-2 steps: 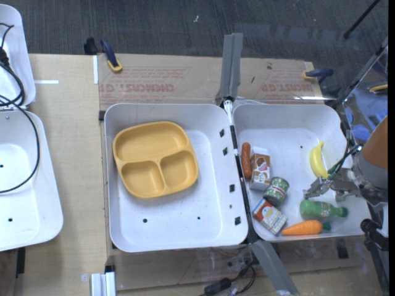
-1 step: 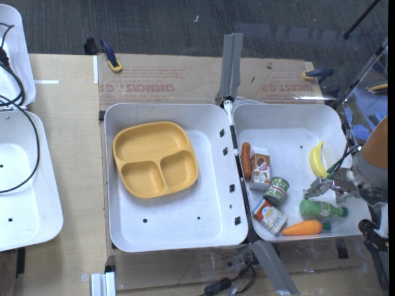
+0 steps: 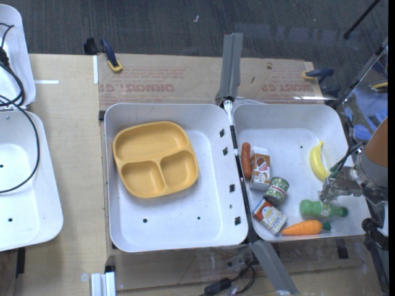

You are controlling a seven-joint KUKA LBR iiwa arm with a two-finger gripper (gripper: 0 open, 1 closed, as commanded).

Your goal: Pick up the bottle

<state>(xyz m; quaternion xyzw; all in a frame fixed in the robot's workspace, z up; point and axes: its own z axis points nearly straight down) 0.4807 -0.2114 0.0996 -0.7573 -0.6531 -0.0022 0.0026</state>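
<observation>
The gripper [image 3: 329,192], its grip state impossible to tell, hovers at the green bottle [image 3: 321,209]; carrot [image 3: 302,228] just beside, banana [image 3: 317,161] and can [image 3: 277,190] near.

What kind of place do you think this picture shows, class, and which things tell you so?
Probably a robot lab: a bench with two white bins, toy food such as a banana and carrot, and a gripper over the bottle.

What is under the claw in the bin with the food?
The green bottle lies on its side under the claw, beside the carrot. The claw covers part of the bottle's top edge, so whether they touch cannot be seen.
</observation>
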